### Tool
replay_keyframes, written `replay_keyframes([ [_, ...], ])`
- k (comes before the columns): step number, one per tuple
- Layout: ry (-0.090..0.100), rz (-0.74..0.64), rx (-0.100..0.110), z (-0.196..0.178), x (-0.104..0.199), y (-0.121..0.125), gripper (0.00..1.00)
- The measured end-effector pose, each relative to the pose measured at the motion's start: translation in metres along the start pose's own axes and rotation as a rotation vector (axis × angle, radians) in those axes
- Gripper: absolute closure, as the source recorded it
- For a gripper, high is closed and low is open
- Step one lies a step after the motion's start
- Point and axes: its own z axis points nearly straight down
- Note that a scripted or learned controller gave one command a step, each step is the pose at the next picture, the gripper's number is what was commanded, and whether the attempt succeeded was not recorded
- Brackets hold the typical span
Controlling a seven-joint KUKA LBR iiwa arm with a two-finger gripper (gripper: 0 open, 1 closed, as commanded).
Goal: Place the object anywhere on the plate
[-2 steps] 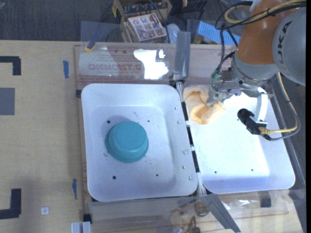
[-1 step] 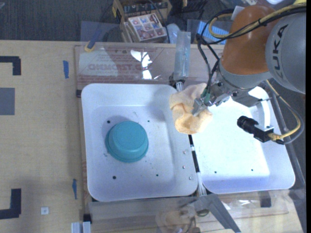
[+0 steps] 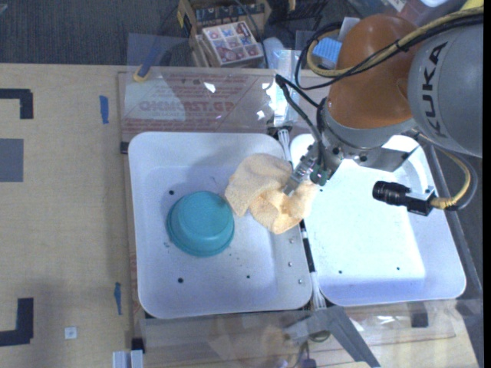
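A yellow cloth (image 3: 265, 192) lies crumpled at the right side of the left bin (image 3: 153, 282), with one end hanging over the rim between the two bins. My gripper (image 3: 296, 181) comes down from the upper right. Its thin fingers are pressed together into the cloth's right part, and a fold of cloth is bunched up between the tips. A round teal plate (image 3: 201, 222) sits in the middle of the left bin, just left of the cloth, with a small gap between them.
The right bin (image 3: 368, 244) lies under the arm's wrist. A black cylindrical fitting (image 3: 395, 195) with a cable sticks out over it. A clear plastic sheet (image 3: 192, 102) and boxes lie behind the bins. The wooden bench spreads to the left.
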Motion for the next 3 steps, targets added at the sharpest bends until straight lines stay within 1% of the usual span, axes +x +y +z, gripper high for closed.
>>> replay_keyframes([
  [1, -0.001, -0.397, -0.001, 0.012, 0.041, 0.02, 1.0],
  [2, -0.004, -0.706, -0.004, 0.002, 0.083, 0.047, 1.0],
  [3, -0.001, -0.71, -0.001, 0.006, 0.13, 0.068, 1.0],
])
